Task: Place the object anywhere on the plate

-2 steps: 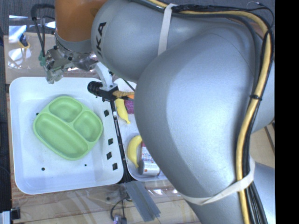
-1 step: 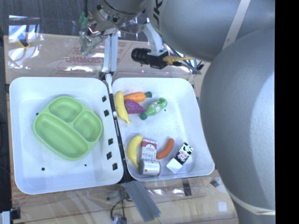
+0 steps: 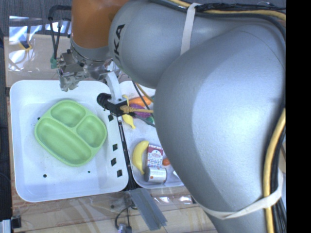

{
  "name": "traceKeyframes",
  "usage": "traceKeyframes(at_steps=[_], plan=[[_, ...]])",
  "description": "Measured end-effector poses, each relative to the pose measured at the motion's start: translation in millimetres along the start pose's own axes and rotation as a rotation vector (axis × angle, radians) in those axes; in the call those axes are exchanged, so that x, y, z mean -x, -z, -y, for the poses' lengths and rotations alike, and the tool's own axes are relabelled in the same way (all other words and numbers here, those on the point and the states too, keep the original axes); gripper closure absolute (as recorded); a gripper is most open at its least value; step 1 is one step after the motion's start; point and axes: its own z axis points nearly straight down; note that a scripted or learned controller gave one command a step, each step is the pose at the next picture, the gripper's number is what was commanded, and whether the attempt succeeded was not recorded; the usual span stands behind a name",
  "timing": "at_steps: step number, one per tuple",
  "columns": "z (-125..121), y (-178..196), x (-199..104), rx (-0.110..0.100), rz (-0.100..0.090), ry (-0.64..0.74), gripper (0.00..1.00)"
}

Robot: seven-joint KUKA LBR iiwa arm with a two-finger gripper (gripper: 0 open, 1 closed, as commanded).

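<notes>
The object to move was not singled out; of the things in the right bin [image 3: 138,181], the banana [image 3: 140,155] looked light, smooth and fairly firm, likely best pinched across its middle, while the small carton [image 3: 155,156] and can [image 3: 155,174] beside it seemed stiff and easy to grip. The left bin [image 3: 24,130] held the green plate [image 3: 71,132], its three compartments bare. The gripper [image 3: 68,81] hung over that bin's far edge, and whether it gripped anything could not be told.

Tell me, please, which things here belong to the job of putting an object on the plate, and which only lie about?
For the job:
- green plate in the left bin
- gripper, above that bin's far edge

Lying about, in the right bin:
- banana
- small carton
- can
</notes>
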Motion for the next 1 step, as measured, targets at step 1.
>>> traceKeyframes(at_steps=[1], plan=[[-25.2,-57.6,-18.9,-0.001,0.0,0.101,1.0]])
